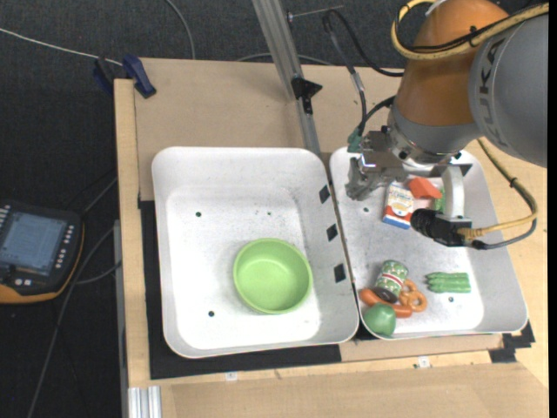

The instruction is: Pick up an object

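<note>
Over right bin, gripper grip state unclear to me. Risk: it clips bin wall, misses carton.

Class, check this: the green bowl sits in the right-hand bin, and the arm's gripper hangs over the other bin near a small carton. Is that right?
Not quite. The camera view shows the green bowl in the left bin. The gripper hangs over the other, right bin, near the small carton.
</note>
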Controlling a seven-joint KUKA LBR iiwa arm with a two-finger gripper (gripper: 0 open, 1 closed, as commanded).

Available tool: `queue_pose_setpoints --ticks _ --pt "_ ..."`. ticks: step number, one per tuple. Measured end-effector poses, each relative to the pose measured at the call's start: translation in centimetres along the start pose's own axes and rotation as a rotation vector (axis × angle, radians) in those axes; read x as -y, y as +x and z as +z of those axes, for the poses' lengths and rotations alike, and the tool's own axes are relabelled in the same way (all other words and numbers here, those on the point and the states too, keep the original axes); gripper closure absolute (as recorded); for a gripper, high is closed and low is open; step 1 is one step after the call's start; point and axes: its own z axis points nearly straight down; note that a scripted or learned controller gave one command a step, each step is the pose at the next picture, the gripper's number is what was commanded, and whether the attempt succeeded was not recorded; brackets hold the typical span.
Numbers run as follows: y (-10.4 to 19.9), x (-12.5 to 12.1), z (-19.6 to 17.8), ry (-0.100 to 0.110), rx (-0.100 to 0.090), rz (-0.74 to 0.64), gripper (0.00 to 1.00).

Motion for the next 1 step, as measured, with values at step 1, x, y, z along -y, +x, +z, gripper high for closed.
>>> queue_pose_setpoints --ticks 1 --pt "5.01 0.66 -0.21 0.001 0.0 0.0 1.0"
